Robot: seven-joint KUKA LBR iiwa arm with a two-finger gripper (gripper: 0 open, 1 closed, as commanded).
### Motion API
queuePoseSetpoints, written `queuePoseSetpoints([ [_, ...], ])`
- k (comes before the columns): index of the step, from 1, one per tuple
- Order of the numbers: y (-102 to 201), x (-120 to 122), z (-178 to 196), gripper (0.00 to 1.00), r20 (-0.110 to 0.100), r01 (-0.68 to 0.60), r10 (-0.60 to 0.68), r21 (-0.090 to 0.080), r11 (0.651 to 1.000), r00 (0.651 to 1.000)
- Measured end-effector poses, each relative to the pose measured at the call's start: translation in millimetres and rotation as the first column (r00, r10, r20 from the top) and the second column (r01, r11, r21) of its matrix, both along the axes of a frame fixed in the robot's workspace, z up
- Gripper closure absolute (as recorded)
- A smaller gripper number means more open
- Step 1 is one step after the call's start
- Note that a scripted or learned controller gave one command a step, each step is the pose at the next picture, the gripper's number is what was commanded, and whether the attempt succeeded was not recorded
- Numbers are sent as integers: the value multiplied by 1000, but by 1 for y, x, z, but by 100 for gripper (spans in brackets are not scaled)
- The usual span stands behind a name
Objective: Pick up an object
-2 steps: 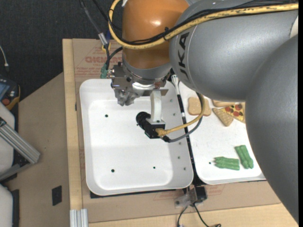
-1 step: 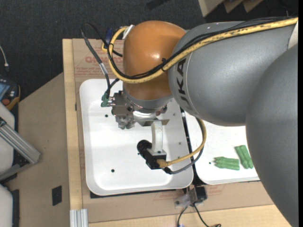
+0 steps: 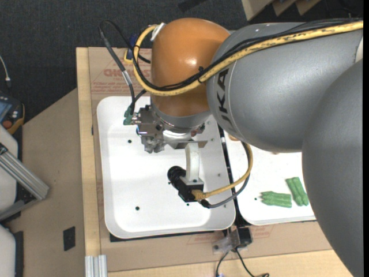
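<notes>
Camera view: arm is seen reaching in from the right, w/ its orange band above the left bin. Gripper is held low over that bin's rear half, above bare white floor. Whether it is spread or closed cannot be told, as most of it is hidden by the wrist. Two objects are found in the right bin, near its front edge. A ridged green piece is laid roughly along that edge. A second green piece is set at a slant just beside it, poss. touching at one end. Both are well apart from gripper. Bins are set side by side on a brown board w/ red print.
</notes>
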State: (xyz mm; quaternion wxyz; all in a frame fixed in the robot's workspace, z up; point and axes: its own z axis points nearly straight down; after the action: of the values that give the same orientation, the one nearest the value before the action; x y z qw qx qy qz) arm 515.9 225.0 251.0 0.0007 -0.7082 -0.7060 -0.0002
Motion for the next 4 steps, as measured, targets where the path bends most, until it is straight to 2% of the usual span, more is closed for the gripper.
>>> queuePoseSetpoints([
  [4, 2, 1, 40, 100, 4, 4, -4, 2, 1000, 1000],
])
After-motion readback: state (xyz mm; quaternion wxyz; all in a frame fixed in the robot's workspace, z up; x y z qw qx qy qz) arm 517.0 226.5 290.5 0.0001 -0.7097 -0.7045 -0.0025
